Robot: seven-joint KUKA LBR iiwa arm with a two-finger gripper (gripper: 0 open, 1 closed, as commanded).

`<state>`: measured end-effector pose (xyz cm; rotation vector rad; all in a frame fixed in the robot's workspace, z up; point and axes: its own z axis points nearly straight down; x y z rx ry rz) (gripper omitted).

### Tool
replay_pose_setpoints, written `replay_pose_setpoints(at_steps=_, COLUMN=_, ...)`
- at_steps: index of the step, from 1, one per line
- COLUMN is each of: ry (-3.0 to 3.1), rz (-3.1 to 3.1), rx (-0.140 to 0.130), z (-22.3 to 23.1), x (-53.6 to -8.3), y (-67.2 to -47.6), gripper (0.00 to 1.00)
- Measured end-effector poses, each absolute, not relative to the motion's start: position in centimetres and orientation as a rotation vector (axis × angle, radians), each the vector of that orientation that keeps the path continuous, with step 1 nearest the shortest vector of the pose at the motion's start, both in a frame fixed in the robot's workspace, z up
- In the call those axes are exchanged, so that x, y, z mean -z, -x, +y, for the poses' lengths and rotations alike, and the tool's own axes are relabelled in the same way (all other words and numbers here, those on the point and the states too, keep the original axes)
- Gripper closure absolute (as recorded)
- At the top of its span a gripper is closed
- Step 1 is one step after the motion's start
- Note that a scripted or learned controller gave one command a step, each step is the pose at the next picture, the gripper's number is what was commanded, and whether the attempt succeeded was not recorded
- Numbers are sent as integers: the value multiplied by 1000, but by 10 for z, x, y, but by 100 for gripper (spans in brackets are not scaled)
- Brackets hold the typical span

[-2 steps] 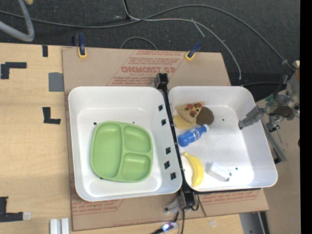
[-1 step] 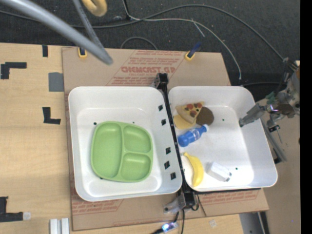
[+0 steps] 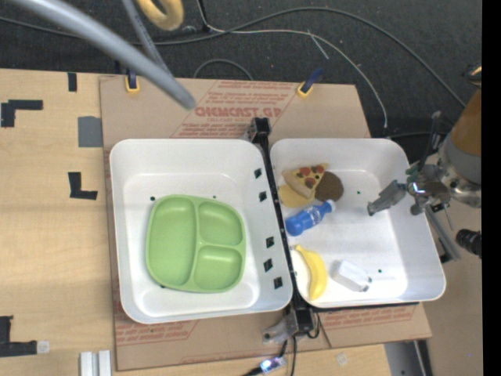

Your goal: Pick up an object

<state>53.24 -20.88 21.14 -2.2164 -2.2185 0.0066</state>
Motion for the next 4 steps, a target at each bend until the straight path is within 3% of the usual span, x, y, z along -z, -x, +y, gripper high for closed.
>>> replay_pose_setpoints(at_steps=2, ry=2217, rz=-2219, rx=-6, z=-209, x=-123, y=-527, gripper=0)
replay_pose_setpoints(at_steps=3, ry=2218, rz=-2221, rx=-3, z=-208, x=-136, y=-528, gripper=100)
replay_pose_setpoints(at_steps=4, ry=2224, rz=-2227, rx=3, z=-212, x=-199, y=-531, gripper=100)
